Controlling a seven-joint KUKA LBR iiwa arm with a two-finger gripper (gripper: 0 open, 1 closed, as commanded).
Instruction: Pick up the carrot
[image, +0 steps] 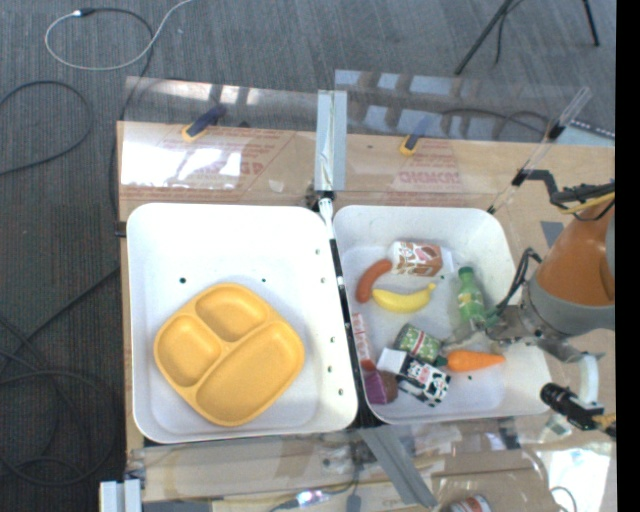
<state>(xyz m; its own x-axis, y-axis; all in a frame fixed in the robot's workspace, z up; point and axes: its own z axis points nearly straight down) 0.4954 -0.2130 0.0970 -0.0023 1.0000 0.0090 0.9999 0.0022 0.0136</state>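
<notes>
Carrot (476, 361): light, rigid, smooth taper; you grip thick middle crosswise. Gripper (508, 330) jaw state: cannot tell.

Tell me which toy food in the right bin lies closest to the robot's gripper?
The orange carrot, right beside the gripper; the yellow banana lies farther left.

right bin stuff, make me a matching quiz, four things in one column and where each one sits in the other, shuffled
Things:
1. carrot
2. banana
3. green bottle
4. yellow divided plate

Places:
A. in the left bin
B. near the right bin's front right, by the gripper
C. middle of the right bin, beside a red sausage
D. right of the banana, upright

Pairs: 1-B, 2-C, 3-D, 4-A
</notes>
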